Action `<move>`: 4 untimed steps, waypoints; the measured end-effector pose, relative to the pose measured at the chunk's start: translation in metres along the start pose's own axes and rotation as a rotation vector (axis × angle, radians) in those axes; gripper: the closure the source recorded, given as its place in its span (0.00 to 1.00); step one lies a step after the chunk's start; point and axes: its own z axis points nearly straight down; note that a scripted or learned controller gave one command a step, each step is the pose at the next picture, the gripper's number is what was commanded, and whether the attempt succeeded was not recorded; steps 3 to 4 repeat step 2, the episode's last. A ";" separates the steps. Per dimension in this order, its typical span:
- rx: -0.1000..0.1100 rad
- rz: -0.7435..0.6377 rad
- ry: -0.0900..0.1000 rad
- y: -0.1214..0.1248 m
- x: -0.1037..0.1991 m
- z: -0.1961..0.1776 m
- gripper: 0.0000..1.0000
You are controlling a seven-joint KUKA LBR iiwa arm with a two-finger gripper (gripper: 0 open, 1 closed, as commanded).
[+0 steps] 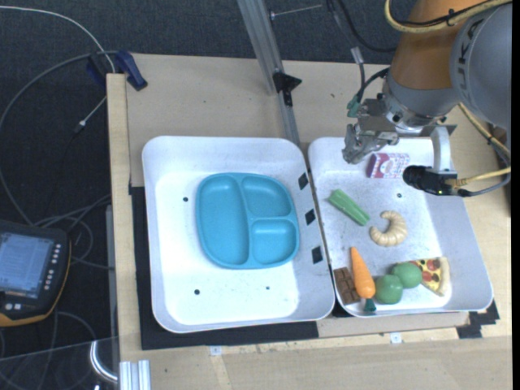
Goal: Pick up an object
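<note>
Toy food lies scattered in the right bin point(471, 250), with a purple-and-white carton point(387, 166) just beside and below the pincer point(358, 146). Whether the pincer is spread or pressed together cannot be told; the approach step seems in hand, and next comes a short descent onto the carton.

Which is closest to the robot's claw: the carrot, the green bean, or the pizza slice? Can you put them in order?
Looking from the gripper, at the far end of the right bin:
1. Green bean, just below the claw, mid-bin.
2. Carrot, farther down, near the bin's left wall.
3. Pizza slice, at the bin's near right corner.
</note>
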 end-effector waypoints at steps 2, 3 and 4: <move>-0.006 0.000 -0.001 0.010 0.109 -0.013 1.00; -0.006 0.000 -0.001 0.010 0.109 -0.013 1.00; -0.006 0.000 -0.001 0.010 0.109 -0.013 1.00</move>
